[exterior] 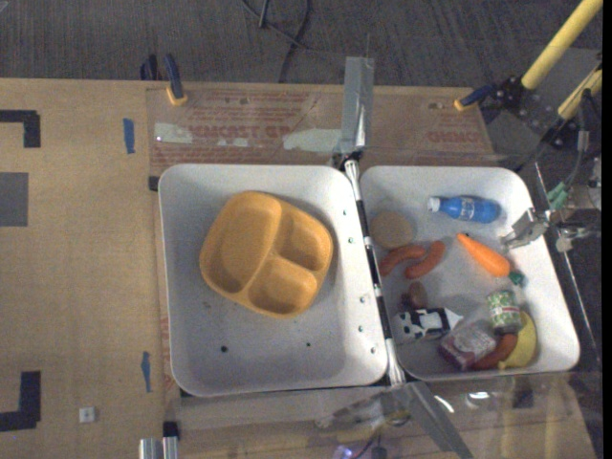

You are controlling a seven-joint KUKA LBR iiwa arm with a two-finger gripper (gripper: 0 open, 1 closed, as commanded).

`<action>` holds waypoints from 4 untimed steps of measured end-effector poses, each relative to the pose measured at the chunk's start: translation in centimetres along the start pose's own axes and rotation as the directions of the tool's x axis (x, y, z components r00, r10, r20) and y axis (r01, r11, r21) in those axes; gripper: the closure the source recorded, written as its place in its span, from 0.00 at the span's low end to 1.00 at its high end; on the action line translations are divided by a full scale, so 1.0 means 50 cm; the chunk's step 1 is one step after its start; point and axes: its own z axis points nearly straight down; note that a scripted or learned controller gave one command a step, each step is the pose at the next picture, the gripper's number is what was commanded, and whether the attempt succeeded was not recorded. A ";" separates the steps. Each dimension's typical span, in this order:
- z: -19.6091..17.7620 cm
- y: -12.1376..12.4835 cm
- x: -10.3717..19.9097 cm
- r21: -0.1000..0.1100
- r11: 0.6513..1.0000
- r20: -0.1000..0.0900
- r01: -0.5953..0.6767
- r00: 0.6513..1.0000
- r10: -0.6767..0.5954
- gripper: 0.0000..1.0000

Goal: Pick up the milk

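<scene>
bench: cardboard-topped bench [86, 256] is carrying two white bins side by side, dark floor running behind
milk: small black-and-white cow-print carton [424, 322] is lying on its side in right bin [421, 182], near corner by the divider between bins
around milk: two sausages [413, 259] are sitting just above it, round tan cookie [392, 229] beyond those; pink packet [466, 343] lying close on its right, banana [521, 344] and green can [503, 308] further right
further out: carrot [483, 254] and blue bottle [465, 208] are lying toward far side of bin; yellow divided plate [267, 253] is sitting in left bin [182, 285]
claw: gripper [532, 226] is hovering at right rim of right bin, carrying nothing; open or closed, cannot tell, too small and blurred
milk vs claw: well apart, milk is lying down-left of it across the bin, carrot and can in between
step: probably approach, not yet over the milk
doing it well: should be travelling high over carrot and can, then descending with the grasp set across the carton's narrow side, keeping clear of divider and pink packet
</scene>
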 end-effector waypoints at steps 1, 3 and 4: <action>0.280 -0.068 0.133 -0.002 0.996 -0.001 0.089 0.996 -0.089 0.00; 0.168 0.054 0.173 0.000 0.997 0.001 -0.077 0.997 0.077 0.00; -0.023 -0.005 0.290 0.000 1.000 0.000 -0.007 1.000 0.007 0.00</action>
